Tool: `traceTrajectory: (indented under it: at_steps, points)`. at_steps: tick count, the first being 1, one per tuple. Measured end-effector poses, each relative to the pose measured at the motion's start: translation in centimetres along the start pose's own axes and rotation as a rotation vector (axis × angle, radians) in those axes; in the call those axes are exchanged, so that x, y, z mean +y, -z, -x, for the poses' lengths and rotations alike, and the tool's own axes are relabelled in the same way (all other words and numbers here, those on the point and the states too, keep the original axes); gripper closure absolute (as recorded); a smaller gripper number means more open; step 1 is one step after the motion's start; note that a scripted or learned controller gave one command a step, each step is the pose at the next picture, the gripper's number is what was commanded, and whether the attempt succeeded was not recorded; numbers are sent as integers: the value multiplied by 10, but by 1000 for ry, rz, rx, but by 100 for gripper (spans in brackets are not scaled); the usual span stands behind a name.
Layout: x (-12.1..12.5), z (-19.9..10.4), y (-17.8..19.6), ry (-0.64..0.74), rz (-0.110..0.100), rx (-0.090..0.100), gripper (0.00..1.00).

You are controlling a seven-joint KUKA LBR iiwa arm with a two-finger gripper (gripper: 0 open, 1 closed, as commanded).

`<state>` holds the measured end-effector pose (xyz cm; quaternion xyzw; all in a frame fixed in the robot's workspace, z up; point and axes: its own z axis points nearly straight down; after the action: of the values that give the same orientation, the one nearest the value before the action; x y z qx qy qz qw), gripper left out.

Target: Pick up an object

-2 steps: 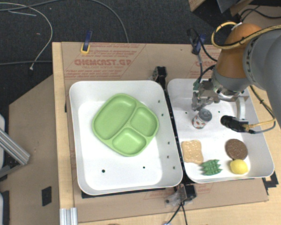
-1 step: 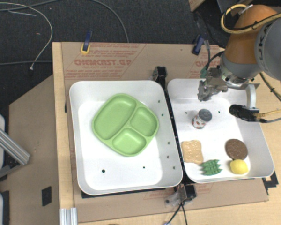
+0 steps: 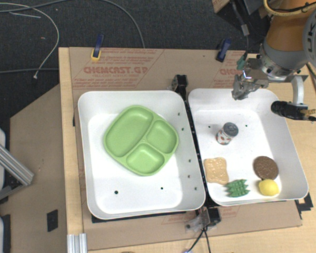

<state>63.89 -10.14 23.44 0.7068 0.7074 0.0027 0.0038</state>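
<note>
While the end effector [image 3: 244,88] is hovering over the far edge of the right bin [image 3: 284,141], nothing is lying between its fingers, and whether they are standing apart or together cannot be told from this slanted view. No single target is named by the task, so the nearest candidate is being taken as the small jar [image 3: 227,133] with a grey cap, which is lying on its side toward the near side of the end effector and slightly to its left in the picture, with bare bin floor around it. Its long axis is running roughly from far to near, at a slight slant. Farther toward the near rim, four more things are resting: a tan cracker [image 3: 216,170], a green leafy sprig [image 3: 236,188] just beside it, a brown cookie [image 3: 265,167] and a yellow lemon [image 3: 268,187] touching or nearly touching it. A green divided plate [image 3: 141,139] is sitting in the left bin [image 3: 95,188], well apart from the arm. Nothing is standing in the way of a descent onto the jar; the cluster at the near rim appears harder to separate.
</note>
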Motion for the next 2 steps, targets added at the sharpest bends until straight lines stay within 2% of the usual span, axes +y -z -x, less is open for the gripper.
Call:
traceTrajectory:
  at_steps: [1, 2]
  points:
    - [1, 0, 15, 0, -5, 1, 100]
    - [-34, -47, 14, 4, -13, 4, 100]
